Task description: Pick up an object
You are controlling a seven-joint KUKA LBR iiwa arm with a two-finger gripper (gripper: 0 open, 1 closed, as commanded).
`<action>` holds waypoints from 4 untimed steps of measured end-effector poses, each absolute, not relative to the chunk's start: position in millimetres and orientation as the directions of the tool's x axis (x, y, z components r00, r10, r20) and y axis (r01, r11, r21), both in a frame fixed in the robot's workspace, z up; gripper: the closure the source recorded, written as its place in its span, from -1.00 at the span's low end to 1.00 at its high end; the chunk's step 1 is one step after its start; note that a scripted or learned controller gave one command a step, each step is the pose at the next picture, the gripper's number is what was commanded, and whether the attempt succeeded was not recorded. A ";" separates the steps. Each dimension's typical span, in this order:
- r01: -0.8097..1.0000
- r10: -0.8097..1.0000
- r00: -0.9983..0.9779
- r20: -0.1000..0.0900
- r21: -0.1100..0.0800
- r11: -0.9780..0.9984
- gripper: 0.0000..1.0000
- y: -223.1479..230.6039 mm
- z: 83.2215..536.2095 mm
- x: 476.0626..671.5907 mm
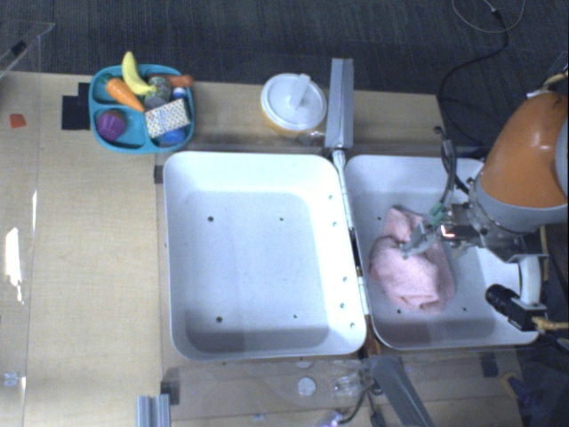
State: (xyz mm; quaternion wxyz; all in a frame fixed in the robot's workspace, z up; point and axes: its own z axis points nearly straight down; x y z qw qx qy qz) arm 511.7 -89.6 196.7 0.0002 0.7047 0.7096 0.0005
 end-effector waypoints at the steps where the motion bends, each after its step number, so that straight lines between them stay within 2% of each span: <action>1: 0.997 0.997 0.082 0.001 0.001 -0.082 -1.00 -138.1 147.0 488.7; 2: 0.998 0.998 -0.058 0.000 0.014 0.058 -1.00 -132.2 90.8 503.5; 3: 0.998 0.998 -0.061 -0.003 0.024 0.061 1.00 -131.5 101.8 508.3; 4: 0.953 0.953 -0.302 -0.003 0.007 0.302 1.00 -68.0 183.7 532.1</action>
